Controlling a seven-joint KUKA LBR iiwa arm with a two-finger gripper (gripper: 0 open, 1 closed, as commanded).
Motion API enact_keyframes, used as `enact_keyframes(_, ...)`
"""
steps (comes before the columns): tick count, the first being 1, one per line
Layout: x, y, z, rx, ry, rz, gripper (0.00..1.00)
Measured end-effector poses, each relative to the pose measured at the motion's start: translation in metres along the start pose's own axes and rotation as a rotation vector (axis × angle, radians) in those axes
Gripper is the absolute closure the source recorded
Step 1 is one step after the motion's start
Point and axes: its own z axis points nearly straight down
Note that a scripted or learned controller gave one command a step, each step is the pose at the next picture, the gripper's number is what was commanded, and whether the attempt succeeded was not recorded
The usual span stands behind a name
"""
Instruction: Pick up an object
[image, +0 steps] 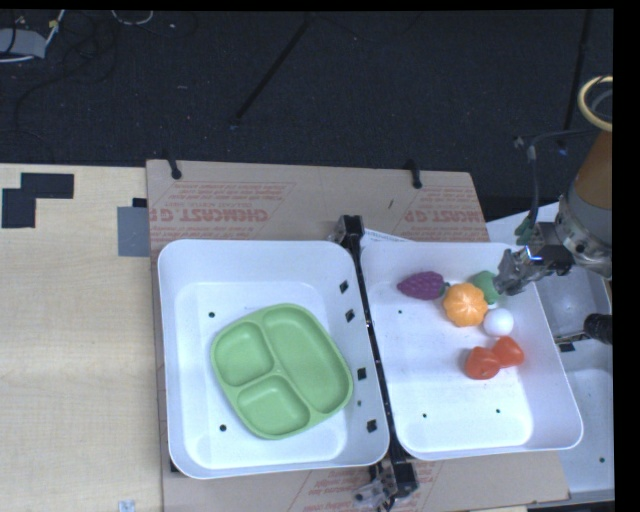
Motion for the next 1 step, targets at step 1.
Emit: enact_keyframes(1, 0.0441, 0.0146, 0.0006, 0.002, 0.001, -0.001, 1.0)
